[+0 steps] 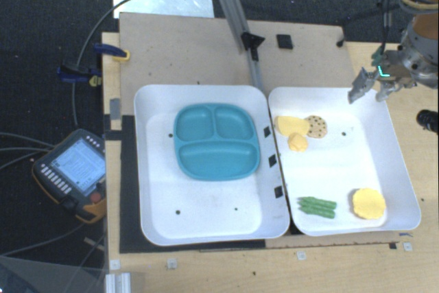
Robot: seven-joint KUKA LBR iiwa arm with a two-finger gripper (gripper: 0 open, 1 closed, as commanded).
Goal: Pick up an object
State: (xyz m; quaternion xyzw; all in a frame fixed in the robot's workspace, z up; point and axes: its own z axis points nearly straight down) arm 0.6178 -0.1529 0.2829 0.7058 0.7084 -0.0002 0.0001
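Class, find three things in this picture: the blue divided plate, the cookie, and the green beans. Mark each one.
blue divided plate (pixel 217 141): camera view, on the ridge between its compartments.
cookie (pixel 316 125): camera view, middle of its speckled top.
green beans (pixel 317 206): camera view, middle of the bunch.

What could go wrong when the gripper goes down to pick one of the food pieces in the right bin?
The round speckled cookie touches the yellow food pieces, so the open gripper may catch two or push them apart. The flat round yellow piece lies near the right white bin's wall, where a finger might strike it.
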